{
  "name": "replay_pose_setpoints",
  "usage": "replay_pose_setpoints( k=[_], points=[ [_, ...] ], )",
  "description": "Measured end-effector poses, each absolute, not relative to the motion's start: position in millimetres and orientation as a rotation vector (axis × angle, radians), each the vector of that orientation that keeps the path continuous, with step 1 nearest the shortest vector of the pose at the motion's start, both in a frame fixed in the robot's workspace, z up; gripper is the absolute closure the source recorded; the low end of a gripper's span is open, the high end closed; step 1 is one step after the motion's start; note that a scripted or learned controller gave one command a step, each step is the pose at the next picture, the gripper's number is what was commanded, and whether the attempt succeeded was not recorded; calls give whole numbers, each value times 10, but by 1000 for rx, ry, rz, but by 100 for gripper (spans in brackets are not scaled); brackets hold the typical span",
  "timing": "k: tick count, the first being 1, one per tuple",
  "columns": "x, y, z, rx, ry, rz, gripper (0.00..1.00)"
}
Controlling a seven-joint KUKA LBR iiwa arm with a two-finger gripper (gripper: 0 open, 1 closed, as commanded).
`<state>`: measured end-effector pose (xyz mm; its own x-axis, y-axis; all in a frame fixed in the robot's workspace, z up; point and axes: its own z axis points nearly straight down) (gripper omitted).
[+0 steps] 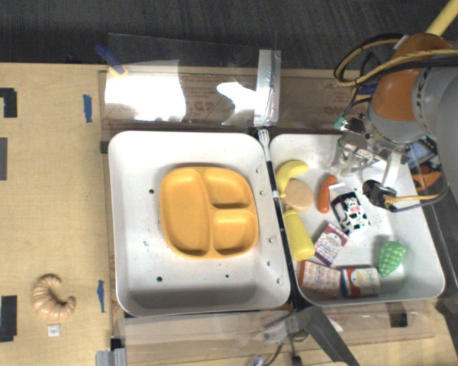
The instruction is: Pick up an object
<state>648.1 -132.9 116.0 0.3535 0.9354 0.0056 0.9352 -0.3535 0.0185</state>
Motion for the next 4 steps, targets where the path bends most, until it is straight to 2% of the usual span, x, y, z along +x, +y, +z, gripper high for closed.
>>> replay_pose_setpoints(
  k=[1,2,3,4],
  points=[
    [6592,-1890,870,2565,1808,4,100],
    [6680,-2117,868,2171,2263,3,100],
    [6148,-2239,868,1995,2424,1,100],
    [5654,-1439,885,2020,2403,9,100]
  ],
)
